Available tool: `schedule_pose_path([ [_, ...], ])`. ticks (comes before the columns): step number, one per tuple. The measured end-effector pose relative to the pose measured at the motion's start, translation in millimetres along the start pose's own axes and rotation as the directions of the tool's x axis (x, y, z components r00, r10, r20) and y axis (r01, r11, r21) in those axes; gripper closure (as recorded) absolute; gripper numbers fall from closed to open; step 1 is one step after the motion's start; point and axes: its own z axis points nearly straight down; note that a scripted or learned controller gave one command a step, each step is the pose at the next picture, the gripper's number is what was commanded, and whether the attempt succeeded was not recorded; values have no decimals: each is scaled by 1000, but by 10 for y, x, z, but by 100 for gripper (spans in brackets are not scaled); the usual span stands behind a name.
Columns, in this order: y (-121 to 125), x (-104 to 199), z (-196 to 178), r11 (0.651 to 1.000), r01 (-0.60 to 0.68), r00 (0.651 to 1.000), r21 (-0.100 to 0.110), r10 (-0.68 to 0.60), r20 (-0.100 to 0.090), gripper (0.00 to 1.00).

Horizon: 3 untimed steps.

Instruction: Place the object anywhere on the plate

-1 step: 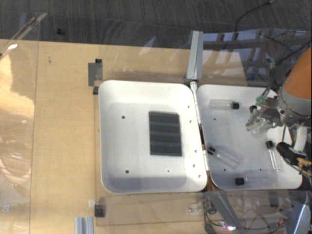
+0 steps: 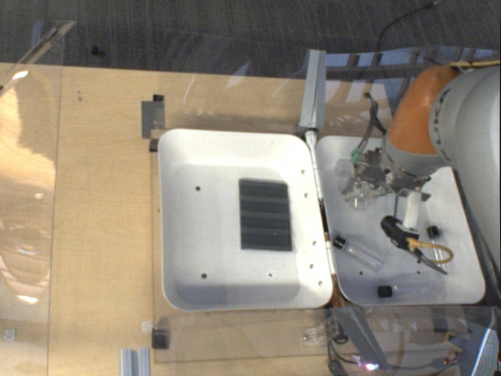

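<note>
Wood-toned table (image 2: 94, 210) carries everything, with bare surface all round the bins. The left bin (image 2: 188, 210), the larger of the two, is smooth white plastic with rounded walls. The grey arm (image 2: 462, 131) reaches in over the smaller right bin (image 2: 462, 280).

In the middle of the left bin lies the plate (image 2: 265, 214), a dark ribbed slab with bare floor on every side, so you can set down anywhere on it. I judge its ribs will keep a small thing from skidding.

The claw (image 2: 364, 182) hangs over the upper part of the right bin; I cannot tell whether it is open, closed or gripping anything.

The object, I judge, is one of the small pieces on the right bin's floor below the claw. They are a clear piece (image 2: 365, 253), a black nub (image 2: 339, 242) near the wall between the bins, and a second nub (image 2: 383, 291) by the lower rim. Expect all three to be light, hard and slick on that plastic. Take your pick across its narrow width, then lift it over the dividing wall.
</note>
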Motion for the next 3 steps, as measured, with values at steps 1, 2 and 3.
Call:
schedule_pose_path([
  [1, 43, 733, -794, 878, 479, 878, -6, -479, 2, 100],
  [2, 381, 1406, -1045, 700, 714, 700, -7, -714, 4, 100],
  [3, 18, 2114, -904, 999, 44, 999, -2, -44, -1, 100],
])
